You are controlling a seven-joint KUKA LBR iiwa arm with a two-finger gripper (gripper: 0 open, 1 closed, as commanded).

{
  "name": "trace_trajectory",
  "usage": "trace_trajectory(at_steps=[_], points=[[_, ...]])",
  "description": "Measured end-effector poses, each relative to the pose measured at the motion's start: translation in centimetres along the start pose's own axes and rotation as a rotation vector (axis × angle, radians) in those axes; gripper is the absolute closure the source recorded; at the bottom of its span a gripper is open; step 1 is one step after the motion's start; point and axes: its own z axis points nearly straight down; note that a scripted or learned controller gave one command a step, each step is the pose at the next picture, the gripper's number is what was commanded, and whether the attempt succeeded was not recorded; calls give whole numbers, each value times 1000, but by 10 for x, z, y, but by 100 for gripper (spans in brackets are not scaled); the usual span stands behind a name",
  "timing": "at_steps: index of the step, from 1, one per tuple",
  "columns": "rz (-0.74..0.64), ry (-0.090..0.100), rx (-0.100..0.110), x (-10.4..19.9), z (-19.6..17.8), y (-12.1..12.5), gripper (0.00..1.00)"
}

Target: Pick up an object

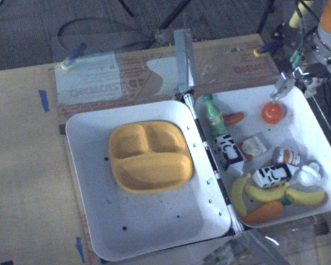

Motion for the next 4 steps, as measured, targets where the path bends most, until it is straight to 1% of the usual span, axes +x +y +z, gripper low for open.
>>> trace_trajectory(at_steps=[1, 2, 3, 4], points=[[-16, 11, 4, -24, 116, 5, 0], [-22, -1, -4, 21, 138, -107, 0], [-19, -5, -16, 19, 126, -104, 100], [-146, -2, -3, 82, 11, -88, 100]])
